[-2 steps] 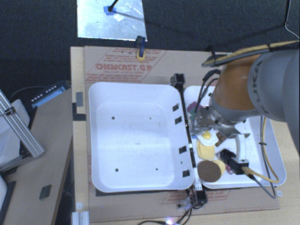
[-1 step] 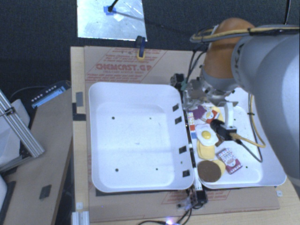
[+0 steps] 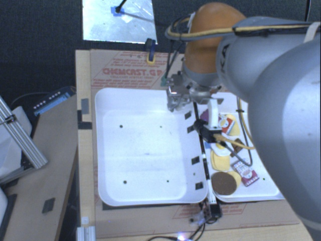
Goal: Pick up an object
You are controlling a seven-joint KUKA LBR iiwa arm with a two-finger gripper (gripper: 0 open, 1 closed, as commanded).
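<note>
Several small objects [image 3: 225,157] lay crowded in the right bin [image 3: 266,187]. The gripper [image 3: 193,102] hung above its upper edge; I couldn't tell whether it held anything. Descending onto the isolated brown disc [image 3: 224,183] probably suited best.

Grey arm [image 3: 281,84], orange band [image 3: 213,26]
</note>
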